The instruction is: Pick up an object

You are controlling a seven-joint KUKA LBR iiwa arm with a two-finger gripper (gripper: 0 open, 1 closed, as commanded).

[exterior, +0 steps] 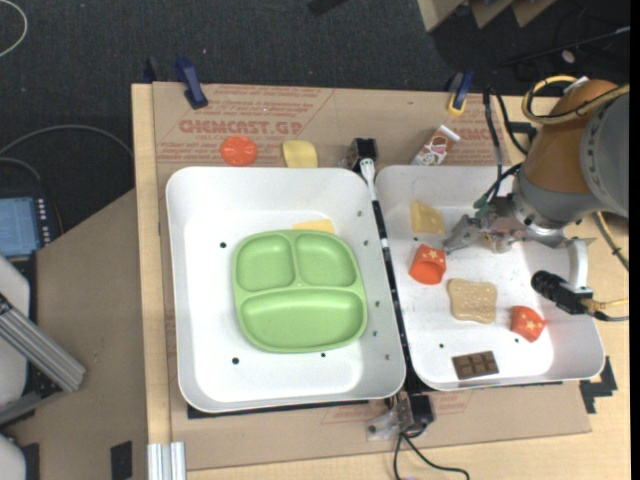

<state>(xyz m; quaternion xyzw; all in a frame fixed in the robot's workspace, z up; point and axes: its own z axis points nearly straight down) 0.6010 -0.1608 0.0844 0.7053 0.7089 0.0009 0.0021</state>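
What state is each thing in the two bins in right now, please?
green divided plate: flat in the left bin, compartments bare
orange cup: tipped on its side
toast slice: lying flat
chocolate bar: flat near the front rim
strawberry: resting loose
gripper: low over the right bin, holding nothing visible

Grey arm (610, 158) with an orange band (560, 153), cables attached.

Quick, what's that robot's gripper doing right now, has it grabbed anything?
Gripper: low over the right bin near the yellow cheese piece; open or closed cannot be told, nothing seen held.
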